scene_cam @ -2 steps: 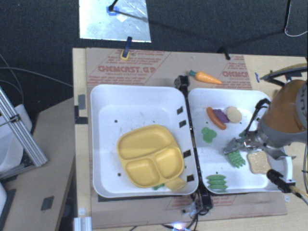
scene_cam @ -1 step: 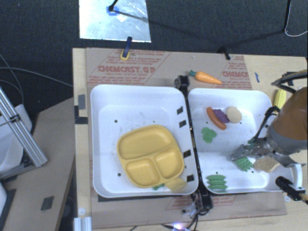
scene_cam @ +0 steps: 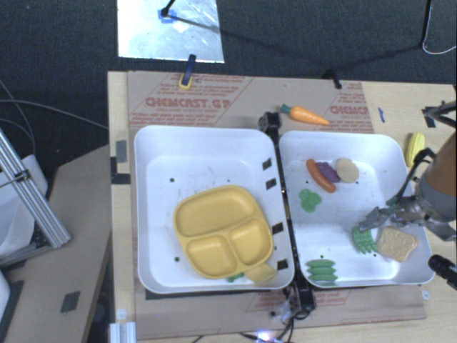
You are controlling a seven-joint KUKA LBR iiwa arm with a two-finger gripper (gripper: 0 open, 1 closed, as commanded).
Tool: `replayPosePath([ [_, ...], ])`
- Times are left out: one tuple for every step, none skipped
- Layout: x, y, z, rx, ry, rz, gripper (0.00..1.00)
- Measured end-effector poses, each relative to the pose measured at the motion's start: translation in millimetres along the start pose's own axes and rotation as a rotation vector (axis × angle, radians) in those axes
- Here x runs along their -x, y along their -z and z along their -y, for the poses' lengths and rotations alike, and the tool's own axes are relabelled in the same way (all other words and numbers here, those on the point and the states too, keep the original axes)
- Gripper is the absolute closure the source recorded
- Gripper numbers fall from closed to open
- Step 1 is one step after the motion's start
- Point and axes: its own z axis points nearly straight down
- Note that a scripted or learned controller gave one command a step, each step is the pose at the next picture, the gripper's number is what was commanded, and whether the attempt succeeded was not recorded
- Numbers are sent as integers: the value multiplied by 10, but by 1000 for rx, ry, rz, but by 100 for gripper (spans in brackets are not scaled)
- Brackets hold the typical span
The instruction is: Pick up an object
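Behind both bins, cardboard sheet (scene_cam: 214, 95) lettered "CHEMCAST" in red.

Robotics lab, not a home or kitchen. Signs: worktop (scene_cam: 235, 91) covered w/ protective sheet printed "CHEMCAST GP"; two shallow white bins, left bin (scene_cam: 153, 163) and right bin (scene_cam: 389, 145), set side by side and joined by black clips; toy plastic food instead of real food, e.g. carrot (scene_cam: 305, 114); aluminium framing (scene_cam: 25, 191) at left; loose cables (scene_cam: 43, 109) over dark carpet (scene_cam: 50, 27); grey robot arm (scene_cam: 439, 174) reaching in from right.
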Motion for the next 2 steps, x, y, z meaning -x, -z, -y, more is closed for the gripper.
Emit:
replayPosePath([
  [-26,-302,73,2,1,-5,0],
  [-23,-293,70,4,1,-4,0],
])
